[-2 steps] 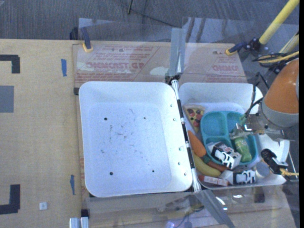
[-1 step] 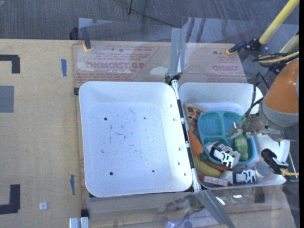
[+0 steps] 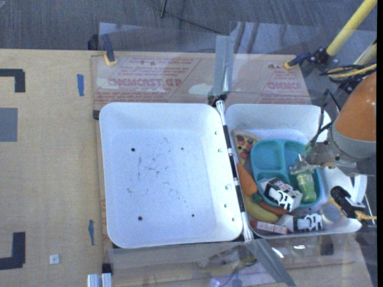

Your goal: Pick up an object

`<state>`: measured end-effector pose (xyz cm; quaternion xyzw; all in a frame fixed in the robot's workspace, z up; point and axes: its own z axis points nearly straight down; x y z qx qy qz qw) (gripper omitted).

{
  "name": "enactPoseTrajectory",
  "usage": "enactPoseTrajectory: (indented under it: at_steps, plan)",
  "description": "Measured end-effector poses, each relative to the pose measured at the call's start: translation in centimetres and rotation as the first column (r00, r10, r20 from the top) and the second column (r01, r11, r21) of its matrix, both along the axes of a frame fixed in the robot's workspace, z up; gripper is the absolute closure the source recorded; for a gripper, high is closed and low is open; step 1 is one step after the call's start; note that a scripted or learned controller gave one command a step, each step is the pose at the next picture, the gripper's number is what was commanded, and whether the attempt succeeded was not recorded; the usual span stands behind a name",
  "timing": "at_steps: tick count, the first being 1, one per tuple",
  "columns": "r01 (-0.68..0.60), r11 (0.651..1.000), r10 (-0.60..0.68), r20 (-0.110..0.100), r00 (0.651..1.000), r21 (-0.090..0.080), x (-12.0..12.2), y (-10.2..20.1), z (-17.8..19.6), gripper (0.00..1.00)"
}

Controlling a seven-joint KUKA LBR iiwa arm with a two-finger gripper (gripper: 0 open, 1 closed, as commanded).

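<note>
My pincer [image 3: 306,163] hangs low over the teal divided tray [image 3: 270,160] in the cluttered bin [image 3: 272,113], poised for a pick; a green bottle [image 3: 306,184] lies just beneath (grip state: I cannot tell).

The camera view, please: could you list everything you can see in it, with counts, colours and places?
left bin: one, white, left half of the bench
right bin: one, white, beside it
divided tray: one, teal, in the right bin
green item: one, on the tray near the claw
black-and-white toy: one, at the tray's front edge
carrot: one, orange, along the right bin's left wall
banana: one, yellow, near the right bin's front
cardboard sheet: one, brown, behind the bins
arm: one, grey and orange, from the right
claw: one, over the tray
</note>
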<state>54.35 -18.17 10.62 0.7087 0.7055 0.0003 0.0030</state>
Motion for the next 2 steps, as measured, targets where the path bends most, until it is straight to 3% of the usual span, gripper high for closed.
enactPoseTrajectory:
  at_steps: [1, 2]
  plan:
    - [0.000, 1.000, 0.000, -0.001, 1.000, 0.000, 0.1, -0.1, 0.6, 1.00]
    - [0.157, 0.988, -0.157, 0.014, 0.987, 0.003, -2.9, -1.2, -0.4, 1.00]
